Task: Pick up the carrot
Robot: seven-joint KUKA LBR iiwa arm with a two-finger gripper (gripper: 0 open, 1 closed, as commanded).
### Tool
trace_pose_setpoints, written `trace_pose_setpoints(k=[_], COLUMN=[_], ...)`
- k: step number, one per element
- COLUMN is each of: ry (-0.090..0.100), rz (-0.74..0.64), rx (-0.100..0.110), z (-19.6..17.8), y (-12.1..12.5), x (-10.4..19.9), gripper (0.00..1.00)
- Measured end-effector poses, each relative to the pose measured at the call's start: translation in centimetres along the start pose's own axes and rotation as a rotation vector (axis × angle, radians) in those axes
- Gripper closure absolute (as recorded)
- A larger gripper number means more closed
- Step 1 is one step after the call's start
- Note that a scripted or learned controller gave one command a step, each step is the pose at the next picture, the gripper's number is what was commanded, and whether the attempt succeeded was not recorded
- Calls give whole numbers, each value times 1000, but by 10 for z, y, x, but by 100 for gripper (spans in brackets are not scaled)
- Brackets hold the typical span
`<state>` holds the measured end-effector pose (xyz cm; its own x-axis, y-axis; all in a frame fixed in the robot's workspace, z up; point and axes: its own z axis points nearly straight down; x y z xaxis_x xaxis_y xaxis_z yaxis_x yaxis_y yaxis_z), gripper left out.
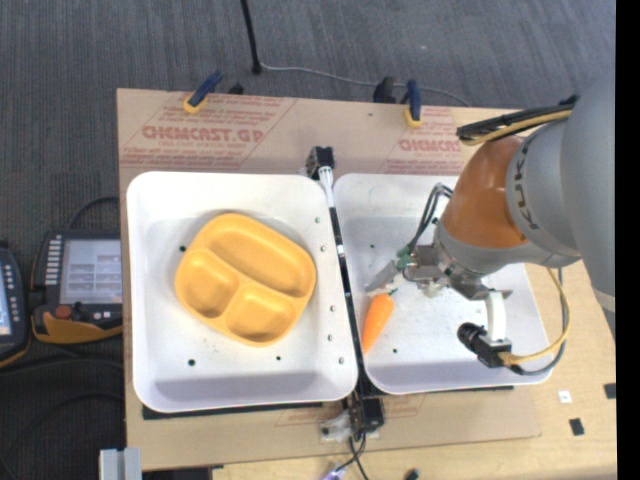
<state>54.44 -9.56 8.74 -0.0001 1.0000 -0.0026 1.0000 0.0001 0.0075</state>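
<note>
My gripper (388,280) in right bin (520,363) — whether released or clenched, I cannot tell. Carrot (376,321) lies by bin's left wall, just below gripper. Yellow tray (246,278) in left bin (160,368).

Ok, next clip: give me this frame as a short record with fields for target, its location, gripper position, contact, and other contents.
target: carrot
location: right bin, near its left wall, lying flat on the floor
gripper position: gripper over the right bin, just above the carrot's upper end
contact: carrot rests on the bin floor, not lifted; grasp cannot be confirmed
other contents: yellow divided tray in the left bin
arm: reaches in from the right
</note>
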Motion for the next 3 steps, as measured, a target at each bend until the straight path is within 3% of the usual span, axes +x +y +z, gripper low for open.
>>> trace_pose_setpoints(k=[1,2,3], ry=[0,2,4], rz=[0,1,-3], rx=[-1,-1,8], z=[0,-11,-98], y=[-47,-46,-60], x=[1,2,103], gripper=[0,100,100])
